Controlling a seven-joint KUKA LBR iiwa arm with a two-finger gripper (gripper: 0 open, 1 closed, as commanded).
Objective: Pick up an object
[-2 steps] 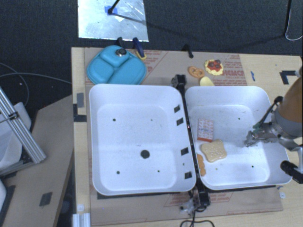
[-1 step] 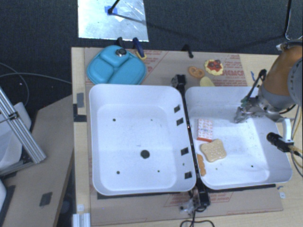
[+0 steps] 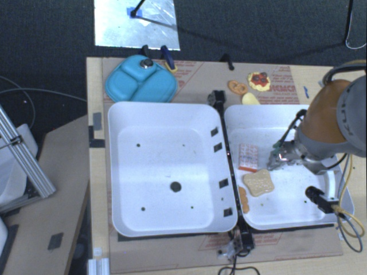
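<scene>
A blue tray (image 3: pixel 141 80) lay behind the left bin (image 3: pixel 123 125). In the right bin (image 3: pixel 269 114) were a red-white packet (image 3: pixel 248 156), a toast piece (image 3: pixel 258 183) just below it & a small cookie (image 3: pixel 243 200) near the divider. The gripper (image 3: pixel 276 157) was low just right of the packet; grip state: can't tell.

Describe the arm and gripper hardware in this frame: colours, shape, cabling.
The arm is a bulky, rounded grey body with a broad orange band above the wrist. Below the band comes a grey metallic wrist section, ending in a small dark-and-silver gripper. A thin black cable loops along the band down to the gripper. Finger detail is too small to make out.
</scene>
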